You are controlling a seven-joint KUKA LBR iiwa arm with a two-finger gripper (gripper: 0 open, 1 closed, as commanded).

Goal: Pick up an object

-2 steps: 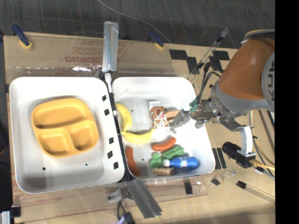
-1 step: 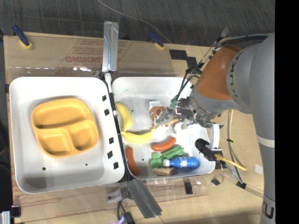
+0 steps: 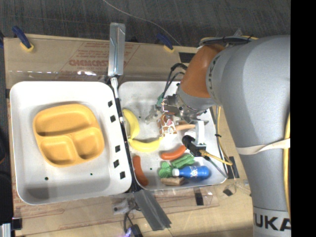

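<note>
Looming largest, the grey arm [image 3: 256,117] reaches in from the right over the right bin [image 3: 143,90]. Its gripper [image 3: 170,113] sits low above a small patterned item [image 3: 168,127] — whether it grips anything I cannot tell. Nearby lie a banana [image 3: 136,132], a blue bottle [image 3: 194,172] and an orange sausage [image 3: 173,154] — the left bin [image 3: 24,181] holds a yellow tray [image 3: 68,133].

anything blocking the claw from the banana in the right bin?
Nothing visible lies on the banana; its top is bare. It curves against the bin's left wall, with an orange sausage-shaped toy by its lower end. The claw hangs to its right, over a small printed item.
</note>
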